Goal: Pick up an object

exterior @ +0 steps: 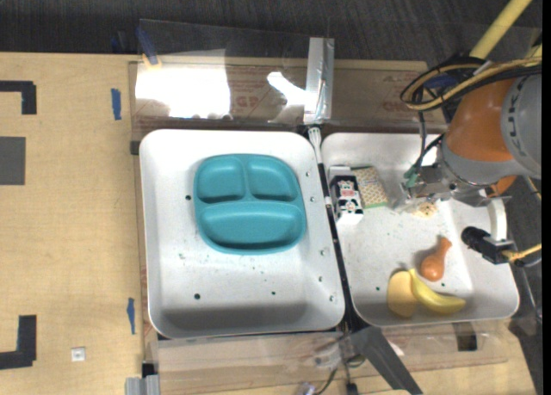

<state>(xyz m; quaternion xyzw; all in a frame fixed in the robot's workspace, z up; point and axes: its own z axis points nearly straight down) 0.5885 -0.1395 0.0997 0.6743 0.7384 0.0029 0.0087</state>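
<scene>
Yellow plastic banana (pixel 422 295) at right white bin's (pixel 379 238) near edge, orange pear-shaped toy (pixel 436 260) touching it, end effector (pixel 419 188) low over far side, grip state unclear, teal divided tray (pixel 250 202) in left bin (pixel 172 238).

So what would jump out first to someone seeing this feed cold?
Probably the teal divided tray, alone in the left bin. Next, the arm's orange band over the right bin, whose near end has a yellow banana and an orange toy behind it.
</scene>
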